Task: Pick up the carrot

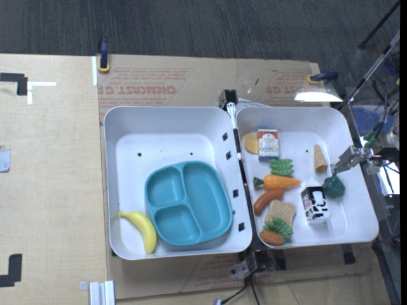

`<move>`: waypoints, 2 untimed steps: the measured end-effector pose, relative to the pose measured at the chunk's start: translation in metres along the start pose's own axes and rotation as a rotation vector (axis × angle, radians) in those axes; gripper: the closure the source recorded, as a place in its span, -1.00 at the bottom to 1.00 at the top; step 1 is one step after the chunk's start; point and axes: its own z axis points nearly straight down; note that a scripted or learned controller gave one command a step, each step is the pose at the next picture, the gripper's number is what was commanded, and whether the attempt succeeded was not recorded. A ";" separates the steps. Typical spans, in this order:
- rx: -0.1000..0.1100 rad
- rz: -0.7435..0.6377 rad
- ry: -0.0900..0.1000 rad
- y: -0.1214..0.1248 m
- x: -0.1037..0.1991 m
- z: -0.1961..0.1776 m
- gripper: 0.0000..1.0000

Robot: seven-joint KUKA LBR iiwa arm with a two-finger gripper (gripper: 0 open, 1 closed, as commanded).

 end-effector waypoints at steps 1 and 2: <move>0.004 0.147 0.002 0.056 0.020 0.133 -1.00; 0.001 0.185 0.001 0.057 0.073 0.181 -1.00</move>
